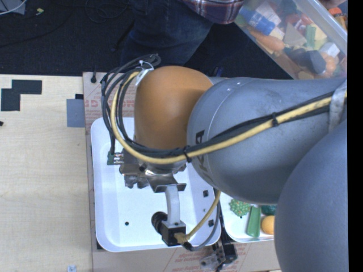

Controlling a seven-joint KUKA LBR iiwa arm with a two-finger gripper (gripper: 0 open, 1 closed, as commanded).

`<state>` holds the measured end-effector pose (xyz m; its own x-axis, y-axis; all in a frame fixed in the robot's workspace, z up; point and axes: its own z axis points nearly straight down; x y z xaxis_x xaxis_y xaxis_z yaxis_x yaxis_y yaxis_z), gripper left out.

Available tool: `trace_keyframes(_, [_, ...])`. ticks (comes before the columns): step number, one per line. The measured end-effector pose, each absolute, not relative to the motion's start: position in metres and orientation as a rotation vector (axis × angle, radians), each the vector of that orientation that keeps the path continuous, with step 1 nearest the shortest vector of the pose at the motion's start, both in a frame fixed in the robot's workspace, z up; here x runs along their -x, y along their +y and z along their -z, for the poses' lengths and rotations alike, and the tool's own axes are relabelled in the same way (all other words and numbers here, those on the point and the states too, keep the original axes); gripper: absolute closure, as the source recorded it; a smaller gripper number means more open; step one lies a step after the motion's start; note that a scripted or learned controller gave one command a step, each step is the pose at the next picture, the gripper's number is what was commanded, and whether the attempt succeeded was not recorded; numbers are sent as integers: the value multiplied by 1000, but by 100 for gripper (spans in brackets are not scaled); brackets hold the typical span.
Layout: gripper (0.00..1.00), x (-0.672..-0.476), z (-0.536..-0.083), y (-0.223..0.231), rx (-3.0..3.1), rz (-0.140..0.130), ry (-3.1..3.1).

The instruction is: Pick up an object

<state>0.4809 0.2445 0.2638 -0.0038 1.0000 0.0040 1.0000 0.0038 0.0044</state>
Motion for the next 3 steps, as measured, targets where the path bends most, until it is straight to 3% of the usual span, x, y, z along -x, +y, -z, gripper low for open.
trace_keyframes(1, [100, -529, -242, 243, -2223, 6, 2220])
trace_keyframes(2, [100, -647, -185, 242, -2219, 3, 2219])
trace_keyframes(3, [100, -598, -166, 242, -2227, 13, 2223])
